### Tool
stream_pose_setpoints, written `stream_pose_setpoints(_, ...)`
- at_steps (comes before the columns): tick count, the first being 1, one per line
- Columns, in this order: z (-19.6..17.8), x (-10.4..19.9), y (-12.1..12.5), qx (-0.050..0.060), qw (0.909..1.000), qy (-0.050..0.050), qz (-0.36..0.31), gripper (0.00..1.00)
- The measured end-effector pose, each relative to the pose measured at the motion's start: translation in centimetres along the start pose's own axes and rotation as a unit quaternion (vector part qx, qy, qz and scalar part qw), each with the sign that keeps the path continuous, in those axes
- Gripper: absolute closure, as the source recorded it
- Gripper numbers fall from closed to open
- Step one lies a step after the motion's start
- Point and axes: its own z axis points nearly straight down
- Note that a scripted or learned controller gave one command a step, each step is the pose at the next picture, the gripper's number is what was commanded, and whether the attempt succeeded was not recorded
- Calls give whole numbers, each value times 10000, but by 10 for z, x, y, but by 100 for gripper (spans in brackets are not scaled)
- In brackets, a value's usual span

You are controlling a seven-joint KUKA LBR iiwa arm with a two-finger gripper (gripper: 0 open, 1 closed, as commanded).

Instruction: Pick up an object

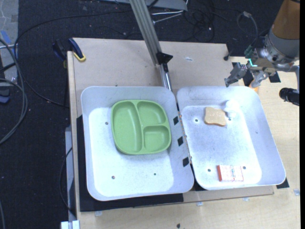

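In the right bin [267,142] lie a tan piece shaped like a slice of toast [215,117], a small whitish object [232,108] just right of it, and a red and white pack [230,173] near the front edge. My gripper [245,77] hangs above the right bin's far rim, up and to the right of the toast piece. Its fingers are spread apart and hold nothing. The grey arm with its orange band [288,18] comes in from the upper right.
The left bin [95,166] bears a green divided plate [141,127]. A slanted metal pole [147,25] runs from the top down to the gap between the bins. Cables lie on the dark floor to the left and behind.
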Motion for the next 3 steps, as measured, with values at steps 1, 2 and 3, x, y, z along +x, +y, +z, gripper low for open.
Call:
stream_pose_setpoints(1, -1, 0, 0, -6, 10000, -1, -1, 0)
stream_pose_setpoints(2, 64, 2, 0, 23, 10000, 5, 3, 0)
stream_pose_setpoints(3, 125, -2, -8, 29, 10000, 7, 9, 0)
